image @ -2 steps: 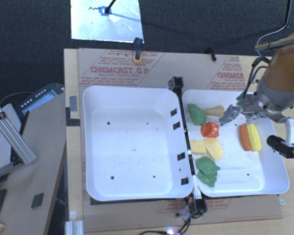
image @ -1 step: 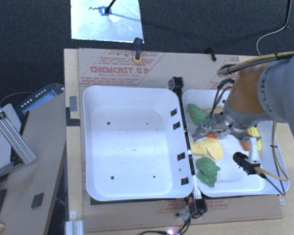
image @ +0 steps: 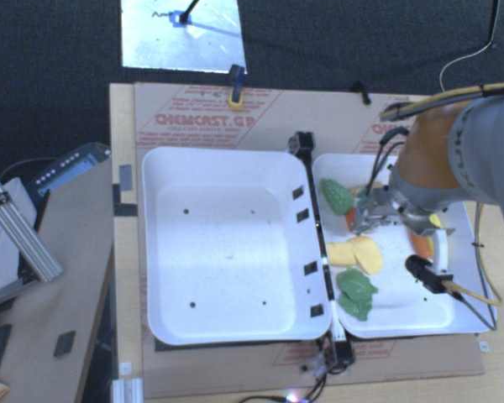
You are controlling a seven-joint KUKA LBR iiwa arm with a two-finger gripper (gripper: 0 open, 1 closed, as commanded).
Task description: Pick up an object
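The right bin holds several small objects. A green leafy piece lies near its back left, and a red-orange piece sits just below it. Yellow pieces lie at the bin's left middle, with another green leafy piece in front of them. An orange piece shows beside the arm. My gripper reaches down into the right bin, close over the red-orange piece, between the back green piece and the yellow pieces. The wrist hides the fingertips.
The left bin stands beside the right one, a black-clipped divider between them. A black fitting and cables hang off the arm over the right bin's front right. A grey device sits at the left.
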